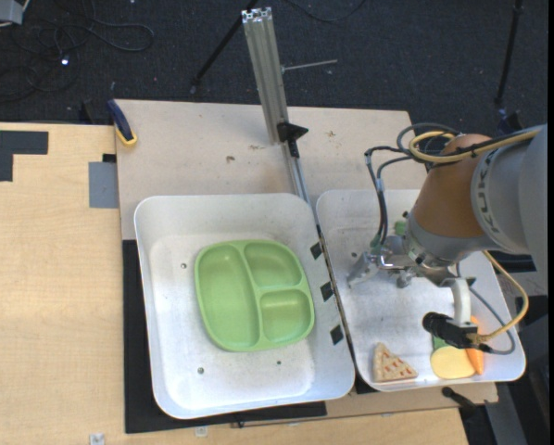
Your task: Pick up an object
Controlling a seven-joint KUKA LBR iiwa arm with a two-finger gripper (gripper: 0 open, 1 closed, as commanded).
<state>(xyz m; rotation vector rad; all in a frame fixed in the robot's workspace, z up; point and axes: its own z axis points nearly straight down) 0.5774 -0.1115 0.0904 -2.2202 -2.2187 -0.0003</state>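
My gripper (362, 270) hangs low over the left part of the right bin (374, 323), above bare bin floor, with the grey arm and its orange band behind it to the right. A tan wedge-shaped toy pizza slice (392, 364) lies at the bin's front edge, well in front of the gripper. To its right, in the front right corner, sit a round yellow piece (452, 365) and a small orange piece (477, 359). I see nothing between the gripper's fingers.
The left bin (166, 248) holds a light green divided plate (255, 294). An upright aluminium post (267, 72) stands behind the bins. A wooden table top (45, 276) lies at the left.
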